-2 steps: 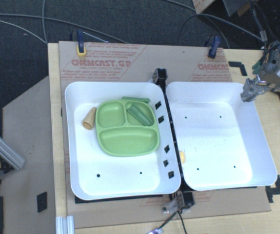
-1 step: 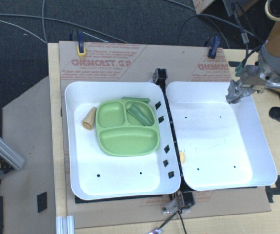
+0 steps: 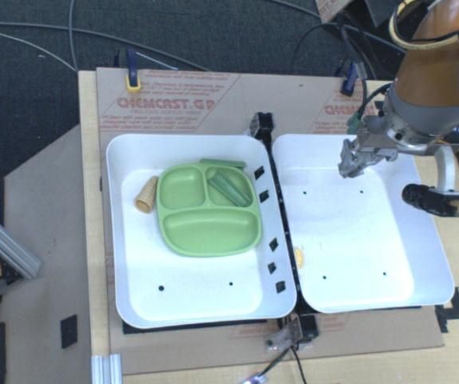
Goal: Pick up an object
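A green divided plate (image 3: 208, 210) lies in the left bin (image 3: 133, 282). In its upper right compartment rests a darker green oblong piece (image 3: 231, 187). Another flat green piece (image 3: 223, 164) pokes out from behind the plate's far edge. A tan cone (image 3: 145, 194) lies against the plate's left side. My gripper (image 3: 351, 167) hangs over the far part of the right bin (image 3: 357, 246), near its back wall, with nothing visible in it. A small yellow bit (image 3: 298, 256) sits at the right bin's left wall, by the divider.
The two bins meet at a black-clipped seam (image 3: 271, 206). They stand on a cardboard-lined board (image 3: 173, 98) with blue clamps at the back. Cables run over the dark floor behind. A metal rail (image 3: 1, 242) lies off to the left.
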`<state>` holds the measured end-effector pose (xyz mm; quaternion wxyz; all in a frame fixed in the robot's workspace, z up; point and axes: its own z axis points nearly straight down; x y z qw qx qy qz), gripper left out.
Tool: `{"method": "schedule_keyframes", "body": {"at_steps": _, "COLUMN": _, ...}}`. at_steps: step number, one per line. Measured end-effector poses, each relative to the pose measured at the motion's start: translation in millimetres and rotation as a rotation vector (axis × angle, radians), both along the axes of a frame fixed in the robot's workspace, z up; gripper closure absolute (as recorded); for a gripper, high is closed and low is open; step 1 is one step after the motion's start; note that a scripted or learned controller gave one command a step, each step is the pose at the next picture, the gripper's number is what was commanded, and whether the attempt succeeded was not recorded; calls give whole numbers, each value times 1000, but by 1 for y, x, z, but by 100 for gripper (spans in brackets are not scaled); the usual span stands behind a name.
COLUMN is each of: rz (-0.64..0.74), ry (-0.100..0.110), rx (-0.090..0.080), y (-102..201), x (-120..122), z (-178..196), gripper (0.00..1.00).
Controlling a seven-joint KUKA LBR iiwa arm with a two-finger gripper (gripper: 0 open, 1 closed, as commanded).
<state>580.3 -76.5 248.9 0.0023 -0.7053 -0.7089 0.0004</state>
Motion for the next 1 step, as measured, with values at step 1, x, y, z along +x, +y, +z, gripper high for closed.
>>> {"method": "schedule_keyframes", "body": {"at_steps": 1, "rz": 0, "ry": 1, "rx": 1, "y": 50, "x": -10, "z": -16, "gripper": 100}}
